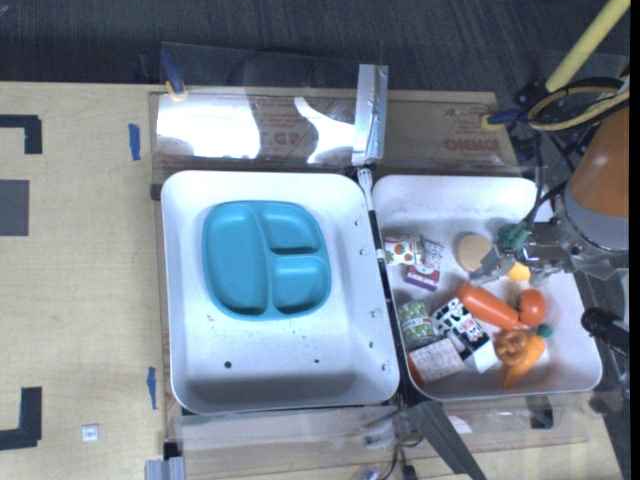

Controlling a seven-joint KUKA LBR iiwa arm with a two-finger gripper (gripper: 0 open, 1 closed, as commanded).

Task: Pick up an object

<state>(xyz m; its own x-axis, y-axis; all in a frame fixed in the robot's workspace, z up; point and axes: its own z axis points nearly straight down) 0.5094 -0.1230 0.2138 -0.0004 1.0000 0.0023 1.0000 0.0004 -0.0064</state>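
Looked down on a pale wooden bench point(80, 268) bearing two shallow white bins side by side. Found in the left white bin point(180, 368) a light blue plastic tray with three compartments point(265, 258), lying flat near the middle. Saw the grey arm with its orange band point(600, 178) reaching in over the right white bin point(575, 368), with the gripper point(520, 255) low above that bin's upper right part. Could not tell whether the gripper was spread, pressed together or pinching anything.

Counted a loose heap of small goods in the right bin:
- a long orange toy carrot point(490, 306) lying aslant just below the gripper
- a black-and-white patterned block point(452, 318) touching the carrot's left end
- a red round toy tomato point(533, 306) at its right end
- a tan rounded piece point(472, 251) just left of the gripper
- small printed packets point(420, 258) further left

Judged the carrot the likeliest pick: probably light, stiff and smooth plastic, so somewhat slippery. Would have taken it across the thick middle, square to its length. Reckoned the tapered ends would squirt out, and the touching neighbours left little room there.
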